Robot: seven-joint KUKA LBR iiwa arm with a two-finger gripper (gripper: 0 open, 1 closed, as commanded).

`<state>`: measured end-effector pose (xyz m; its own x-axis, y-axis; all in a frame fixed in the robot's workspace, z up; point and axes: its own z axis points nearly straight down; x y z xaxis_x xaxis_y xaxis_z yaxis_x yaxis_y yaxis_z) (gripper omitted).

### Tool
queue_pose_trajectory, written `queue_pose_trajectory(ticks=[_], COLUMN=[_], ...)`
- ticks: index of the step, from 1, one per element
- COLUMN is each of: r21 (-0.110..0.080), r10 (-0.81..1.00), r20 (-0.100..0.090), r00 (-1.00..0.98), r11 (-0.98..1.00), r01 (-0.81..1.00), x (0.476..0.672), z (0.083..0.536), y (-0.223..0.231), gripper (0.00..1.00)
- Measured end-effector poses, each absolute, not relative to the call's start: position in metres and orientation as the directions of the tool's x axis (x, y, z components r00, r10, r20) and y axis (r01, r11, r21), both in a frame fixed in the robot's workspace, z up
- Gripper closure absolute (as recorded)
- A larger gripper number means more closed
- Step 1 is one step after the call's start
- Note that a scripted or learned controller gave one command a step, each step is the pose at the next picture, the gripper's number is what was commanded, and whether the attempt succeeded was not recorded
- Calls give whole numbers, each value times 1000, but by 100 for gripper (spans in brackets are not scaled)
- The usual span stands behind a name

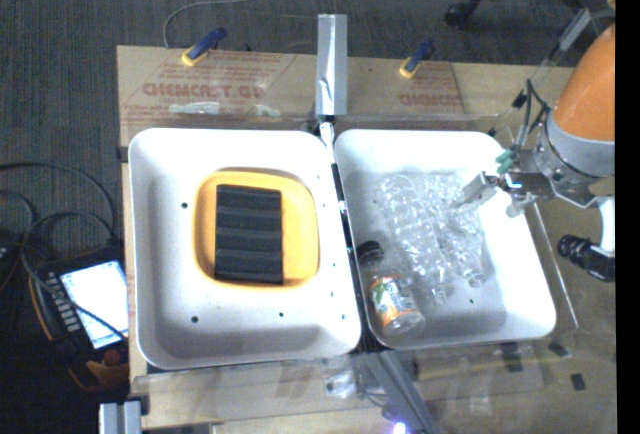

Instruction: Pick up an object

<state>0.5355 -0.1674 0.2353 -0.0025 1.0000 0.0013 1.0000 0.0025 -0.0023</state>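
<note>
A yellow sponge with a black ridged top (254, 231) lies flat in the left bin (160, 252). In the right bin (520, 292) a clear crinkled plastic piece (432, 229) spreads across the middle, and a small bottle with a black cap and an orange-green label (387, 292) lies near the front left. My gripper (484, 189) hangs over the right bin's far right part, just right of the clear plastic, fingers pointing left with nothing visibly between them.
A metal divider post (330, 72) stands behind the seam between the bins. Two blue-yellow clamps (204, 45) (417, 58) hold the cardboard at the back. A tablet and cables (85, 297) lie off the bench at the left.
</note>
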Motion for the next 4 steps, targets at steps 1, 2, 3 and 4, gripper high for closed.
queue_pose_trajectory(ticks=[1,2,3,4], r21=[-2,-1,-1,-2], r10=[999,998,995,993], r20=[-3,-2,-4,-3], r00=[-52,-64,-104,-115], r11=[52,64,104,115], r01=[999,998,995,993], x=[565,562,590,574], z=[227,233,226,215], y=[-202,-218,-223,-224], gripper=[0,0,0,0])
